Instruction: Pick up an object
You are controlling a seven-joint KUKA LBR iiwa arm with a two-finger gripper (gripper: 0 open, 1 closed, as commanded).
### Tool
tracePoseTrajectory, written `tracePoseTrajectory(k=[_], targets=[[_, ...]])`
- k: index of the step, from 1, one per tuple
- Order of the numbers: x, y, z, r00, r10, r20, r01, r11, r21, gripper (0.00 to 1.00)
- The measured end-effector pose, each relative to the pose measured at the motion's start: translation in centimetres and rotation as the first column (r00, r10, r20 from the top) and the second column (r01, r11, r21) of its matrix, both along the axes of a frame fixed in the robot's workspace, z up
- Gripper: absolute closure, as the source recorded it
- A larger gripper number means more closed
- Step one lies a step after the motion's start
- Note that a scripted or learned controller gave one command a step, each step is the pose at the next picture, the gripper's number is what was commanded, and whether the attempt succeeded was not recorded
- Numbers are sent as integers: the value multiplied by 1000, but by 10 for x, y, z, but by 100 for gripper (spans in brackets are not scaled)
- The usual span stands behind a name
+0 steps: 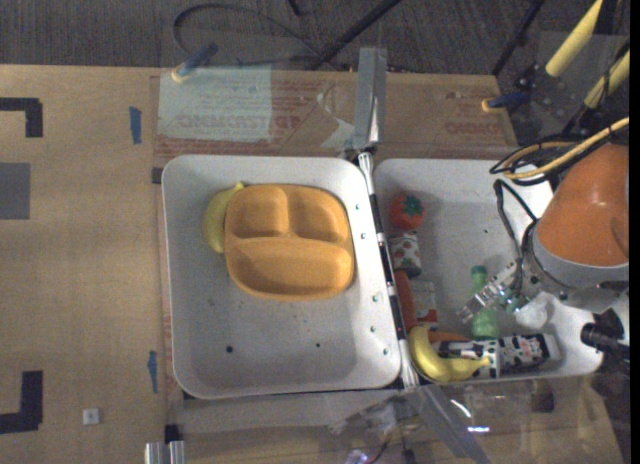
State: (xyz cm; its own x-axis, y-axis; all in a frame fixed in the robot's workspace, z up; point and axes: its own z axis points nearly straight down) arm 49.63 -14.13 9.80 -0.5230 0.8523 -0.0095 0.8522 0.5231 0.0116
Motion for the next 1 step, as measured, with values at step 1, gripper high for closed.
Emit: tracePoseTrajectory(k=[1], targets=[[16,70,154,922,-387,-13,387,922,2,100]])
